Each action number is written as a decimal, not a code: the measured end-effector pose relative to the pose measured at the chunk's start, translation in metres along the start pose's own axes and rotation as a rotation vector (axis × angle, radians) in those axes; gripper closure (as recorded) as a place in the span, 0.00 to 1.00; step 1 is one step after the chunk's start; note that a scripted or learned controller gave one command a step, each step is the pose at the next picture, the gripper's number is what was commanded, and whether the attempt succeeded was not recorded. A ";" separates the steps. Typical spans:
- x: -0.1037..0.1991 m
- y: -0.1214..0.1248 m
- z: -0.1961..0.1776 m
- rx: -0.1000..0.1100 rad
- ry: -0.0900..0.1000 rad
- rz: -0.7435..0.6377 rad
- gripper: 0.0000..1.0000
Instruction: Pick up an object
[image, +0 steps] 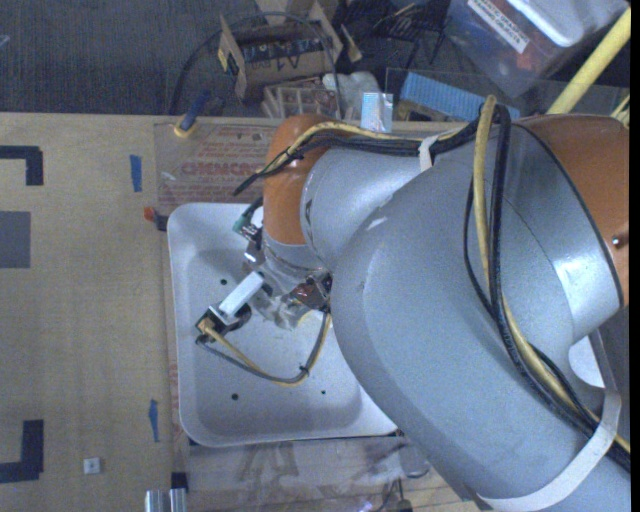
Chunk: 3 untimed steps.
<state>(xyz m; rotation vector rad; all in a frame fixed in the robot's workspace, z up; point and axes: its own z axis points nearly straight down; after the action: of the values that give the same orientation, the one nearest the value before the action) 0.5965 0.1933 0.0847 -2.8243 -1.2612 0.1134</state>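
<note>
Arm (450, 300) is filling the view's right side and reaching down into the white bin (250, 410). Pale wooden worktop (80, 300) is carrying a blue tape mark (136, 172); workshop clutter (280, 50) is crowding the far edge. The hand (288, 305) is hovering low over the bin floor, grip state impossible to tell. The object is probably hiding beneath it; lifting, I judge, is not yet done.

- Pale wooden bench (80, 330), seen from above at a slant.
- Shallow white bin (260, 405) on a brown cardboard sheet (205, 160) — the sheet carries red lettering.
- Two short blue tape strips (136, 172) left of the bin.
- Black corner marks (28, 165) and a grey square (12, 240) at the left edge.
</note>
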 end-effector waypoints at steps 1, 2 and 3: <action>0.000 -0.011 -0.002 -0.031 0.024 -0.444 1.00; -0.038 -0.017 -0.005 -0.083 0.041 -0.784 1.00; -0.038 -0.019 -0.014 -0.080 0.045 -0.783 1.00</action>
<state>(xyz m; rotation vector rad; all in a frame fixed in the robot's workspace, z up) 0.5585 0.1778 0.1023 -2.1519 -2.2647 -0.0343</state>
